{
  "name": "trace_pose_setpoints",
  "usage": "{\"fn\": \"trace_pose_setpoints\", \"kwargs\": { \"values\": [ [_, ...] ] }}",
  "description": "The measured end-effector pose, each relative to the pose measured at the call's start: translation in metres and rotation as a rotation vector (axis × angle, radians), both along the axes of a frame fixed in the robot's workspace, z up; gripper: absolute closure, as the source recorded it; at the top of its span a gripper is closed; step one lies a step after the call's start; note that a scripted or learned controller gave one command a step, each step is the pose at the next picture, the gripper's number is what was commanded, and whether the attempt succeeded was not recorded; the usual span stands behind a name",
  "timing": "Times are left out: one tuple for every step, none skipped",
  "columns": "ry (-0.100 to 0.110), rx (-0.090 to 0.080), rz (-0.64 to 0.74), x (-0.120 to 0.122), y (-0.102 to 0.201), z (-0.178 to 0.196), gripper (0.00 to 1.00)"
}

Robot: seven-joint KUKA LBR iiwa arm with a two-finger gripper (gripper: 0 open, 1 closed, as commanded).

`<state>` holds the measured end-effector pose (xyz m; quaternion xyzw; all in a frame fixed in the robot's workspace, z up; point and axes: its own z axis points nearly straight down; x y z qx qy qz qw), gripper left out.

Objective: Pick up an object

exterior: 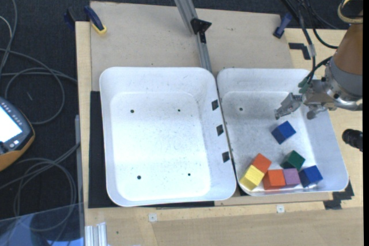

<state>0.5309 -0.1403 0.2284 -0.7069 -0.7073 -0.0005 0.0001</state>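
Nearest the lower edge, the bare front strip of the wooden surface (190,222), with a clear plastic sheet (40,227) over its left corner. Just beyond, two shallow white bins side by side: left bin (109,124) and right bin (334,150), touching along their inner walls. Clustered in the near corner of the right bin, a yellow block (252,176) leaning against the front wall, an orange block (261,162) just behind and touching it, a second orange block (275,178) to its right, then a purple block (291,177), a dark blue block (311,175) at the right end of the row, and a green block (294,159) behind the purple one. Farther in, apart from the cluster, a lone blue block (283,131) lying tilted on the bin floor. Directly above and behind that block, the tool (300,106), fingers spread apart with nothing between them, one finger (286,108) slanting down to the left toward the blue block but not touching it. Behind the tool, the grey wrist and the orange band (350,55) of the arm entering from the right. Farther still, a grey metal pole (183,0) rising from between the bins, two blue clamps (95,19) and (282,25) at the back edge of the surface, and black cables (34,83) on the dark floor at left.
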Motion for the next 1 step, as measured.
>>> {"fn": "trace_pose_setpoints", "kwargs": {
  "values": [
    [0.011,0.002,-0.003,-0.0248,-0.0281,-0.0965,0.00]
  ]
}}
